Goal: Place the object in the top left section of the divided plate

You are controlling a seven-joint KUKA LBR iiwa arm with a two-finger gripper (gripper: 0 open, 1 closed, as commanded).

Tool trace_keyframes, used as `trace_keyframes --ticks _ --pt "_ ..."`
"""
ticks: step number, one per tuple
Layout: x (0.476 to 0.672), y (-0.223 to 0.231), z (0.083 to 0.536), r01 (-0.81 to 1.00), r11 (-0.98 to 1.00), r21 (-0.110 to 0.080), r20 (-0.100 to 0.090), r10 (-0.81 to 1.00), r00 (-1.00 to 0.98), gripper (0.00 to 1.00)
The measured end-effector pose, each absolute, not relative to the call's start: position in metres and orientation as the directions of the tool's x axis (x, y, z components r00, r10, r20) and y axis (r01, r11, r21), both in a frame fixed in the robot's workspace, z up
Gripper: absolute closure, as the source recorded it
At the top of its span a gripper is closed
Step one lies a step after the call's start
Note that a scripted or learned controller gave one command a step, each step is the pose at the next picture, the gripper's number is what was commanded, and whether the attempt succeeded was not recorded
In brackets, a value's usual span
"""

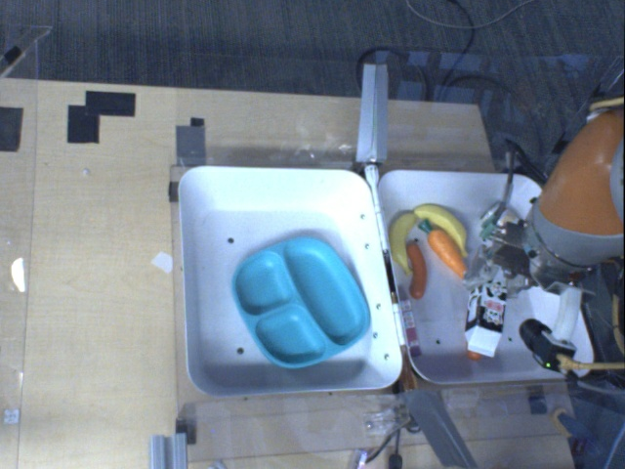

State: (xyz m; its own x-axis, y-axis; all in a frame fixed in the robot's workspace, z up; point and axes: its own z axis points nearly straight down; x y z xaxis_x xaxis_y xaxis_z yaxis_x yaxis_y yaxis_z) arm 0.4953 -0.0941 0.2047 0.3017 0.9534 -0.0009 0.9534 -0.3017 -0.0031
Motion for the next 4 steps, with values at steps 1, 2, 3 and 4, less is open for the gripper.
trace_keyframes --ticks 1,2,3,4 --pt "0.558 -0.150 0.156 0.966 -0.260 -0.003 -0.001 0.966 0.260 1.00" --pt "0.636 -0.132 0.153 0.975 -0.223 -0.001 -0.001 0.975 0.223 1.00" --pt "0.649 -0.064 0.182 0.998 -0.063 0.001 -0.001 0.998 0.063 1.00" --pt "0.670 -0.027 0.195 0.988 0.154 0.003 -0.001 0.988 -0.154 1.00"
